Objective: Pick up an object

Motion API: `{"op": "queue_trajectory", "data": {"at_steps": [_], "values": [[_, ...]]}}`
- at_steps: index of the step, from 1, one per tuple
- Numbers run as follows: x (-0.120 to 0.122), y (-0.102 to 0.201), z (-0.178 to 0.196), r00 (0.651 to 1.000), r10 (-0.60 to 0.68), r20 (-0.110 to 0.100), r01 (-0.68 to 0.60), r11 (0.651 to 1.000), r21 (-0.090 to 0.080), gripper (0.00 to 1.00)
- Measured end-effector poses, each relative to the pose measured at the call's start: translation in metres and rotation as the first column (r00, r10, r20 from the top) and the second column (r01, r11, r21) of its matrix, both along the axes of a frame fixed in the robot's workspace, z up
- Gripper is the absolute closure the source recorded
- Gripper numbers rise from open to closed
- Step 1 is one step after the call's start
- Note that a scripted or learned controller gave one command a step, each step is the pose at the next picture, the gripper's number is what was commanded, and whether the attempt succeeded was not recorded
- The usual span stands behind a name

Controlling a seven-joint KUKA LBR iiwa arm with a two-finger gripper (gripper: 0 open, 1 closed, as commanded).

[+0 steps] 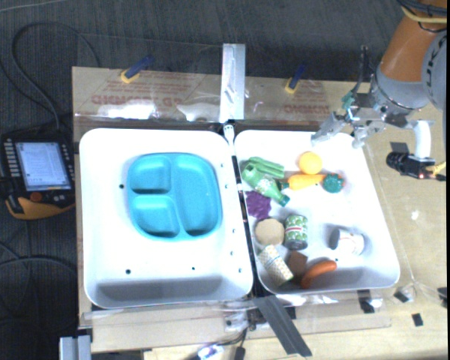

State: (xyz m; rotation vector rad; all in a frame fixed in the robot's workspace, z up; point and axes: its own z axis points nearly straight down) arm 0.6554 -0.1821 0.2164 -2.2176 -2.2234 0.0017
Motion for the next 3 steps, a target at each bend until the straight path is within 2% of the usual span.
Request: {"op": "queue_trajectory", "data": {"at_steps": [1, 2, 3], "values": [[0.012, 0.009, -0.115, 0.994, -0.112, -0.001, 0.112, 0.994, -0.004, 0.00], [0.012, 0.009, -0.106, 0.994, -0.110, -0.003, 0.110, 0.994, -0.010, 1.00], [0.013, 0.039, -0.006, 0.992, -0.123, 0.000, 0.123, 0.992, -0.002, 1.00]]}}
